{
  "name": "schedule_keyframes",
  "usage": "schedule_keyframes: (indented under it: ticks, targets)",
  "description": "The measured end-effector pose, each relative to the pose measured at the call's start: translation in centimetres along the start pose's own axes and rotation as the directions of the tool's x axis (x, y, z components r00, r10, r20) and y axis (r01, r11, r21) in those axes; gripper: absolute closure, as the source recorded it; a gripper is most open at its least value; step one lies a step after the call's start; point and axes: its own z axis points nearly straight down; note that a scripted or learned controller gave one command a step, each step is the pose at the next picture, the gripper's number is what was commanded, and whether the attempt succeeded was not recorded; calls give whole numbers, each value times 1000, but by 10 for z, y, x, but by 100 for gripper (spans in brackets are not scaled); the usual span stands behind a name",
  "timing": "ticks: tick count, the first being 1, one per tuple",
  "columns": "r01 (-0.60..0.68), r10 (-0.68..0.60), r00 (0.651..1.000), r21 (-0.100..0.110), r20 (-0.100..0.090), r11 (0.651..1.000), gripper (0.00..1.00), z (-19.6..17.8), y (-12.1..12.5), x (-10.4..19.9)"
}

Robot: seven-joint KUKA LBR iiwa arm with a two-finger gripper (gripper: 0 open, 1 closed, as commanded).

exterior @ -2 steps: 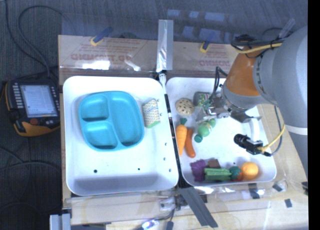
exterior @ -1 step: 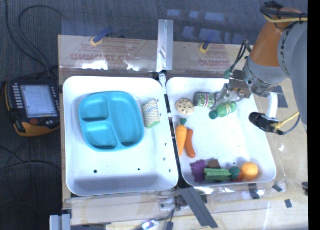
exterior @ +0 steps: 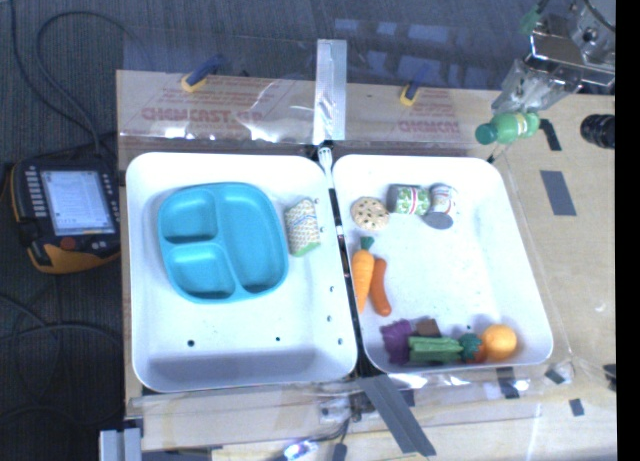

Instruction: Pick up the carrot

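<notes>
Hovering way up past the right bin's (exterior: 505,249) far corner, the gripper (exterior: 520,99) hasn't approached the carrot (exterior: 363,271) yet. Can't tell its state; next it needs to swing across and come down by the bin's left wall.

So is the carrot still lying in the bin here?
Yes. The carrot lies flat in the right bin, by its left wall; the tool is apart, beyond the far right corner.

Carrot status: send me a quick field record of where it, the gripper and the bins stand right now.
carrot: lying in right bin, near its left wall
gripper: raised beyond the right bin's far right corner, apart from carrot
green object: just under the gripper; whether gripped, cannot tell
carrot's neighbours: cookie beyond it, purple item nearer the camera
left bin: blue divided plate
</notes>
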Motion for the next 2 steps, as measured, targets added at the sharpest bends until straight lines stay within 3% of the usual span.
schedule_keyframes:
  ticks: [1,2]
  targets:
    - [42,-42,999,1,0,999,100,-9,34,-71]
    - [43,-43,999,1,0,999,0,-9,34,-71]
